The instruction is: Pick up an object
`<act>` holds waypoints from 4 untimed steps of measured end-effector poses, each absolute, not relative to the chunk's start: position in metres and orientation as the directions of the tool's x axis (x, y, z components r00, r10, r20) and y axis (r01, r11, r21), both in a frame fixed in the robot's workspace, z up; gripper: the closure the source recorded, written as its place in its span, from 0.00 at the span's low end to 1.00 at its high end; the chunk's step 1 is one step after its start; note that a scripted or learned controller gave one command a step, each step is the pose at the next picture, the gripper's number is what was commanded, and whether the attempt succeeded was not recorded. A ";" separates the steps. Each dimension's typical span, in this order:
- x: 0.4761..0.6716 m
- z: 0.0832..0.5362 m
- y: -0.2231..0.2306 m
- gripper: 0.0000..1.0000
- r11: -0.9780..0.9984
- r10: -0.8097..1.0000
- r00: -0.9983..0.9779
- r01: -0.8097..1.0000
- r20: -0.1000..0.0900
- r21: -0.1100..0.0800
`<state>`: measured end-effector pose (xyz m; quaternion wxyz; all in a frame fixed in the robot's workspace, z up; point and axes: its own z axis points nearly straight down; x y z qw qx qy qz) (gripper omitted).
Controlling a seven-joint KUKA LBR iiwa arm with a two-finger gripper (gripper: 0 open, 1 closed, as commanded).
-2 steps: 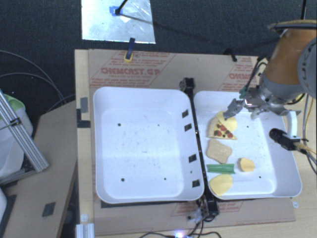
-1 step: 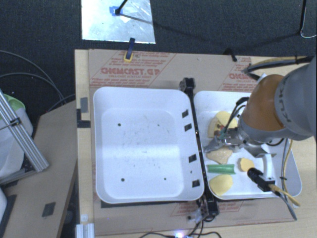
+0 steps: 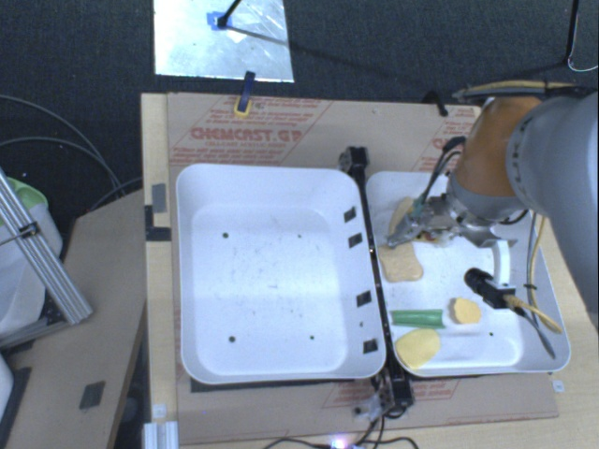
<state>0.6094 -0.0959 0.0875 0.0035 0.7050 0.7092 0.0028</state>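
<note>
Fingers (image 3: 401, 236) closed — over right bin (image 3: 487, 352) | cardboard bench (image 3: 393, 124) | dark carpet (image 3: 75, 36)

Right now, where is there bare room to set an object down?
The shallow white left bin has bare floor wall to wall. The white right bin is crowded: a tan flat slab, green stick, yellow oval and yellow chunk lie near the gripper; only the strip right of the oval is bare.

Smooth glossy plastic bins (image 3: 271, 181)
</note>
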 end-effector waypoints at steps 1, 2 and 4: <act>0.562 0.191 -0.006 0.00 0.011 1.000 -0.011 1.000 0.003 0.009; 0.483 0.184 -0.020 0.00 -0.001 1.000 0.001 1.000 0.001 -0.005; 0.514 0.248 0.034 1.00 0.007 1.000 -0.007 1.000 0.001 0.005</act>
